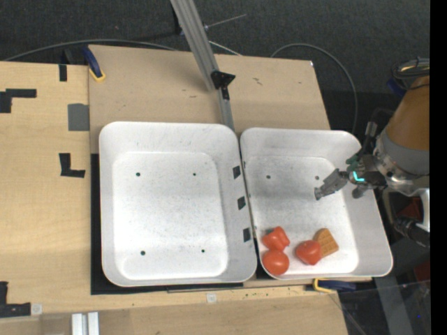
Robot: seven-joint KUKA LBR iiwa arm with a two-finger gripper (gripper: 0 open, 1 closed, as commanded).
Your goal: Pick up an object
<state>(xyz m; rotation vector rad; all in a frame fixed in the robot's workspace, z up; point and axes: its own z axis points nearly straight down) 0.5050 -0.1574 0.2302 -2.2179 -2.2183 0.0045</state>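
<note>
Two white bins sit side by side; the left bin [167, 201] is bare floor. In the right bin [293, 152], three red pieces [276, 239] and a tan block [326, 241], long axis slanting, crowd the near rim. The gripper [328, 187] hovers mid-bin, grasping nothing; its spread is unclear.

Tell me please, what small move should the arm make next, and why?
Probably move the pincer toward the near edge of the right bin. It hangs over bare floor near the far side, with nothing between its tips, while three red pieces and a tan block lie grouped there.
</note>
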